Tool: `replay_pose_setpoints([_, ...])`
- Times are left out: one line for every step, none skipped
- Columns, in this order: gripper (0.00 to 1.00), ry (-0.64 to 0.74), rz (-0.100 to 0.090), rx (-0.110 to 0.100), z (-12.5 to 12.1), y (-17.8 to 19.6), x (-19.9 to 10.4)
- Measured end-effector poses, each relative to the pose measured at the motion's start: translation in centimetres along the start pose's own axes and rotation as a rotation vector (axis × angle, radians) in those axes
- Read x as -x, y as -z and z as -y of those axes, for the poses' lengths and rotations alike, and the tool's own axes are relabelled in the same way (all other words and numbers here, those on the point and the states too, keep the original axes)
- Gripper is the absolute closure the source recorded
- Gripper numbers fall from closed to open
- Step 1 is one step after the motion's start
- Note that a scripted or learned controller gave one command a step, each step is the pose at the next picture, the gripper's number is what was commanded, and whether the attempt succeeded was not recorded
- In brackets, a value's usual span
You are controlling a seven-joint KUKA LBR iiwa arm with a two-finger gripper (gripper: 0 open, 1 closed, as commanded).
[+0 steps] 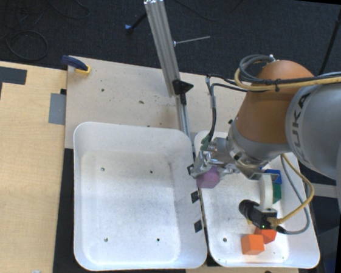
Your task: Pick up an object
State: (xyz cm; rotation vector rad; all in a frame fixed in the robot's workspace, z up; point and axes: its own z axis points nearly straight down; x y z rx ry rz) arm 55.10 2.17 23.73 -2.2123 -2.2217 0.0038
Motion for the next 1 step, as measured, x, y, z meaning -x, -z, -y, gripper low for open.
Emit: replay_pose_setpoints([1.0,0.0,0.001,-0.001,1.23,-1.37,-5.02])
